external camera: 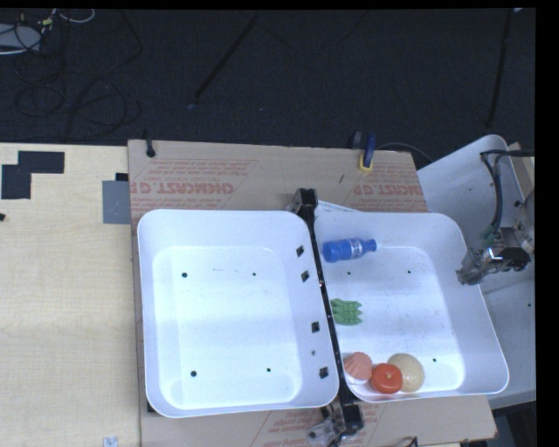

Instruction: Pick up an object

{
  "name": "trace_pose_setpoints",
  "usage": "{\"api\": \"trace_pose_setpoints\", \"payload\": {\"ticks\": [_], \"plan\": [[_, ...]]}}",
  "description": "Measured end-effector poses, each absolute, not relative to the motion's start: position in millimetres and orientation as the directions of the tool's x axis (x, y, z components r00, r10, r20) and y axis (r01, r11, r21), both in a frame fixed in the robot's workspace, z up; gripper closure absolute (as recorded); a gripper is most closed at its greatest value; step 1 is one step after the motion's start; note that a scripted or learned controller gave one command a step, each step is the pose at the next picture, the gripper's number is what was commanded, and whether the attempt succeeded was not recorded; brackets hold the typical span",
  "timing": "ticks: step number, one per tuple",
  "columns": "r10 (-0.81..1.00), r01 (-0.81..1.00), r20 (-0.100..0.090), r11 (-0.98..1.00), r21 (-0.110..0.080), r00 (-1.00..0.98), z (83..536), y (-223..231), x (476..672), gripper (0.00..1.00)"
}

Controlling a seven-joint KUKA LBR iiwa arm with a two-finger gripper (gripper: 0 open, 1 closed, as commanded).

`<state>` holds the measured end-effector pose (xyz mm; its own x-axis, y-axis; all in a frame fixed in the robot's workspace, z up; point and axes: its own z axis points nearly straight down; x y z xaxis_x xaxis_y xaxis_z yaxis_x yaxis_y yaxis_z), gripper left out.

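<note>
Over at the right edge, the pincer [476,269] sits just outside the right bin [472,340], near that bin's upper right rim, and it's too small and dark to tell whether it's clenched or released, so can't say. Nothing is visibly between its tips.

Everything pickable lies in the right bin. The blue bottle [348,249] is on its side near the bin's far left corner, well apart from the pincer, cap end pointing right. The green toy [346,312] lies by the left wall, about halfway down. Bunched in the near left corner are a pink piece [356,364], a red round thing [386,378] and a tan round thing [408,370], all touching or just beside each other, and farthest from the pincer.

The left bin [157,306] sits right beside it, joined along a black strip. Both rest on a cardboard sheet [218,179] with red printing, on a pale wood desk [61,306]. Behind is a dark floor with loose cables [52,26].
</note>
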<state>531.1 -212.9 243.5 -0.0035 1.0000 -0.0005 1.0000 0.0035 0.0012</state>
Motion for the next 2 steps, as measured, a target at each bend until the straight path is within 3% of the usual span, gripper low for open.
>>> {"api": "trace_pose_setpoints", "payload": {"ticks": [1, 2], "plan": [[1.0, 1.0, 0.002, -0.001, -0.007, 0.001, 224.7, -213.3, 480.3, 1.0], [1.0, 1.0, -0.001, 0.003, 0.0, -0.003, 208.7, -212.9, 546.3, 1.0]]}}
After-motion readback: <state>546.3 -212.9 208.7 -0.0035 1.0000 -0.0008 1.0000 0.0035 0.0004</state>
